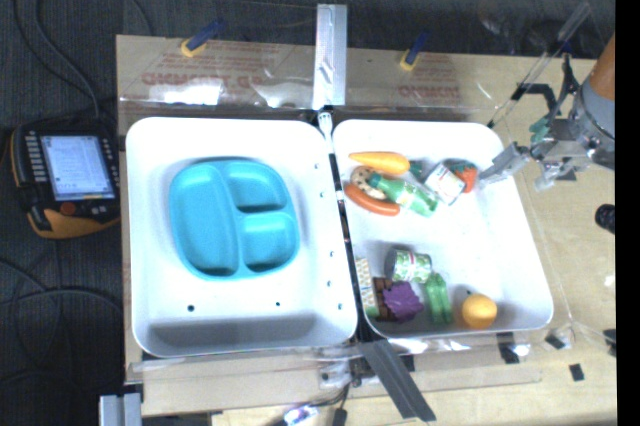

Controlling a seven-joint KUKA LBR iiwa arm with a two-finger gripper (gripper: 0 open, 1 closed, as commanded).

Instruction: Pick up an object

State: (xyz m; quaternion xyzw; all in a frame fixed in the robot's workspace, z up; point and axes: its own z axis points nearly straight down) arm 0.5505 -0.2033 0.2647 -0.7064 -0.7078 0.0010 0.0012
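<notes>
Nearest the camera, along the bottom edge of the right bin (520, 244), sits a cluster of small things: an orange-yellow round fruit (479, 310), a purple bunch like grapes (402, 300), a green-and-white can (410, 265) and a green piece (437, 298) between the grapes and the fruit. They lie touching or just beside one another.

Farther back in the same bin is a second cluster: a yellow-orange carrot shape (379, 160), a red-orange sausage shape (371, 203) below it, a green bottle-like item (405, 192), and a white packet with a red end (447, 181).

The left bin (150, 214) holds a blue divided tray (235, 216). A handheld control screen (65, 176) lies off the worktop to the left.

My pincer (515, 161) is at the right bin's far right rim, beside the white packet but apart from it. It holds nothing; from this angle I cannot tell how wide it stands.

To do this step well, I judge the round fruit the best target: it lies at the cluster's edge with bare bin floor on one side. I should centre above it and descend straight. Closeness to the bin wall could block one side, so turning my wrist parallel to that wall would help.
</notes>
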